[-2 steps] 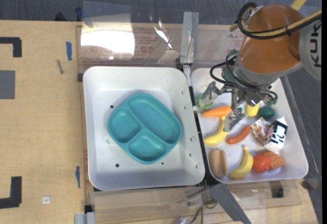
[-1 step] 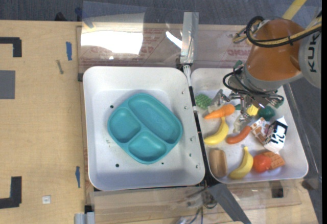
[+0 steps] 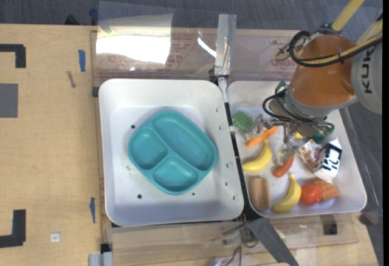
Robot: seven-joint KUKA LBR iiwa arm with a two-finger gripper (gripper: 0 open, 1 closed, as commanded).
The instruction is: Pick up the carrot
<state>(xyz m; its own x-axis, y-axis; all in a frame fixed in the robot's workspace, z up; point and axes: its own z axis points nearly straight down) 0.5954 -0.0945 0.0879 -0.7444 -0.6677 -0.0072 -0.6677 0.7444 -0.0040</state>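
A: Where is the gripper [image 3: 290, 135] right now?

B: Low over the right bin [image 3: 354, 198], under the arm's orange band [image 3: 322, 73]. Metal parts show beneath the wrist, but the view is too cluttered there; I cannot tell whether the fingers are spread or pressed together.

A: And the carrot [image 3: 263, 136]?

B: It lies in the right bin, just to the left of the fingers, slanting with its upper end toward them. Its right tip looks very close to the metal, though I cannot tell if they touch. Nothing shows it pinched between the fingers.

A: What lies around it?

B: A green leafy piece [image 3: 242, 120] sits further left of the fingers and a little above the carrot. 1 banana [image 3: 259, 159] lies below the carrot, nearly touching it. A small red-orange piece [image 3: 283, 166] lies just below the fingers. A second banana [image 3: 289, 195] curves lower down, with a brown bread roll [image 3: 259, 192] to its left and a red tomato [image 3: 311, 193] to its right. A white carton [image 3: 320, 155] with dark print sits right of the fingers and slightly below.

A: And the other bin?

B: The left bin [image 3: 115, 107] is well away to the left of the fingers and holds a teal plate [image 3: 173, 150] with 3 compartments.
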